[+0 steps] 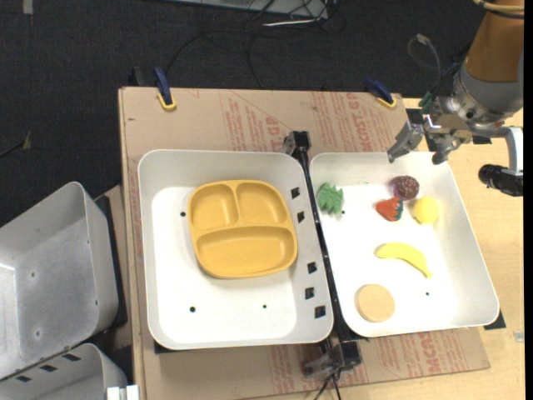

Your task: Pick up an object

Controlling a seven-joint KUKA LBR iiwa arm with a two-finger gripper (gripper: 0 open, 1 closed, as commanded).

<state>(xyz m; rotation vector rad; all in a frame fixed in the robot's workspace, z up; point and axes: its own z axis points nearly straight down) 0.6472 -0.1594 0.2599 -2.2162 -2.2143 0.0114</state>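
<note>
While my arm reaches in from the right, its claw [423,147] hangs over the far rim of the right bin [466,248] with both fingers spread wide and nothing between them, which I read as readiness to descend on a target. The pickable things all lie in that bin: a dark purple fruit [405,187] nearest the claw, a red piece [390,209] touching it on the near side, a lemon [425,211] just beside those, a green toy [331,198] against the bin's left wall, a banana [403,257] in the middle, and a tan disc [375,302] toward the front. Because the purple fruit, red piece and lemon crowd together, I judge a clean grasp there risky; the banana or disc lie well apart from the rest. The left bin [166,307] carries a yellow divided tray [243,228], apparently a place to set things down.
</note>
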